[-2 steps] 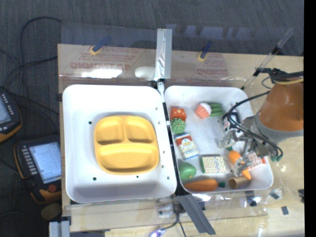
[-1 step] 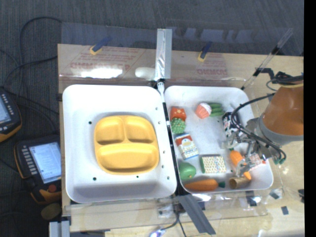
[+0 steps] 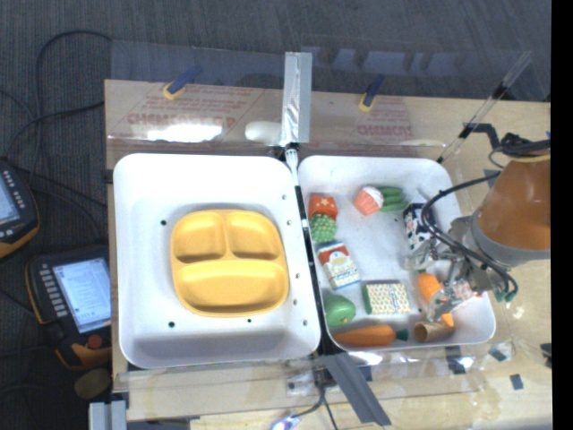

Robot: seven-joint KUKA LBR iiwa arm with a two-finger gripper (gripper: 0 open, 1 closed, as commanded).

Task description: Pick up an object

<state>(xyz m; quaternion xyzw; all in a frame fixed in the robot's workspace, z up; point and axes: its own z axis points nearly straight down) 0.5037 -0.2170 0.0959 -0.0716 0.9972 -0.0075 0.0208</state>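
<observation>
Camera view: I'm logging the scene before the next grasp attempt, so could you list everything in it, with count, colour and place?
Bins: two, white, side by side.
Divided plate: one, yellow, left bin.
Carrot: one, orange, right bin, front edge.
Green round item: one, beside carrot.
Patterned box: one, right bin middle.
Small carton: one, red-white.
Tablet: one, floor left.
Arm: grey, orange band.
Gripper: over right bin's right side.

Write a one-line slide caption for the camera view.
Tool lowered into the right bin among toy foods; yellow tray sits in the left bin.
</observation>
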